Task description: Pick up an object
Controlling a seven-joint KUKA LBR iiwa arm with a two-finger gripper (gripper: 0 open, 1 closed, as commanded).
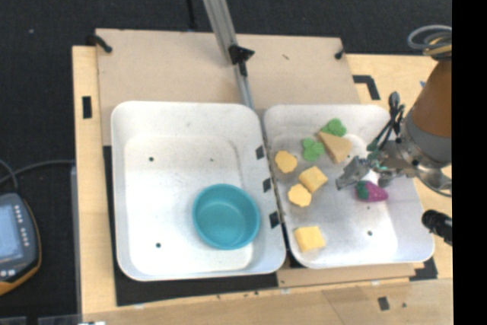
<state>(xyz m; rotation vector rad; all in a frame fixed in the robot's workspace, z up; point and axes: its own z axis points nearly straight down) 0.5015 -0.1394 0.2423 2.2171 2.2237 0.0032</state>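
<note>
The gripper [358, 175] sat low in the right white bin [403, 240], right beside a small purple-magenta toy [372, 192]. Honestly couldn't tell what the claw was doing. 4 yellow foam chunks [313, 179] lay nearby, a round blue bowl [225, 216] in the left white bin [152, 133].

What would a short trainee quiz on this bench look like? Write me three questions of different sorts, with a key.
1. True or false: the blue bowl sits in the left bin.
2. Which thing lies nearest the gripper? A) the purple piece B) the blue bowl C) the yellow block at the right bin's front edge
3. What colour are the two pieces beside the tan wedge?

Key: 1 true; 2 A; 3 green.
</note>
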